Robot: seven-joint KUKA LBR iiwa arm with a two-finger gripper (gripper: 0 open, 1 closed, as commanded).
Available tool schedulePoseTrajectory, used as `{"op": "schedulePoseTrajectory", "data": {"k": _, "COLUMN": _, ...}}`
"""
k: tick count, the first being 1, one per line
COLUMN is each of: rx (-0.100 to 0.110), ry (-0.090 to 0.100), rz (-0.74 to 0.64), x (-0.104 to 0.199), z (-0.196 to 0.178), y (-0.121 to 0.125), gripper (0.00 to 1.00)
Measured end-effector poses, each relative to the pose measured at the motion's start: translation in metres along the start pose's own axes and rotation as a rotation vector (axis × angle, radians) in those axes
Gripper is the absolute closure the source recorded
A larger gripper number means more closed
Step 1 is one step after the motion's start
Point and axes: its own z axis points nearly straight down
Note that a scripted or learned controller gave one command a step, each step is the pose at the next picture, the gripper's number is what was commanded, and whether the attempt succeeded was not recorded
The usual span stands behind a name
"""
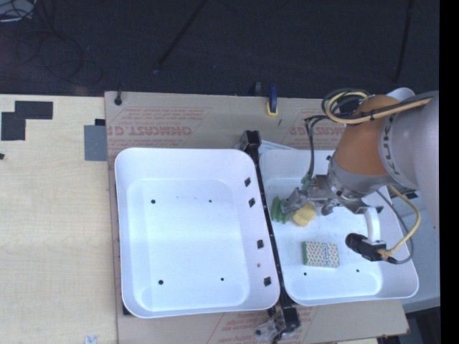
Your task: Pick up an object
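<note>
- The arm (373,149) reaches in from the right, over the right bin (401,285), with the orange band above the wrist near the bin's far edge.
- The gripper (300,205) is low in the right bin, pointing left toward the divider between the two bins.
- A yellow block (304,216) sits at the gripper's tip, touching or nearly touching it; whether it lies between the fingers cannot be told, and neither can how wide the fingers stand.
- A green object (277,210) lies just left of the gripper, against the right bin's left wall.
- A patterned sponge (320,254) lies flat on the bin floor below the gripper, apart from it and from the yellow block.
- A black and yellow cable (373,248) hangs from the arm, to the right of the sponge.
- The left bin (129,228) lies well left of the gripper, beyond the black clips (252,192) along the divider.
- Both bins rest on a cardboard sheet (179,124) on the tabletop (50,213).
</note>
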Motion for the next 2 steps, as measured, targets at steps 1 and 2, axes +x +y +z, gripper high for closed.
{"op": "schedulePoseTrajectory", "data": {"k": 1, "rx": 0.001, "ry": 0.002, "rz": 0.003, "x": 0.000, "z": -0.010, "y": 0.000, "gripper": 1.00}}
{"op": "schedulePoseTrajectory", "data": {"k": 2, "rx": 0.004, "ry": 0.004, "rz": -0.005, "x": 0.058, "z": -0.092, "y": -0.043, "gripper": 1.00}}
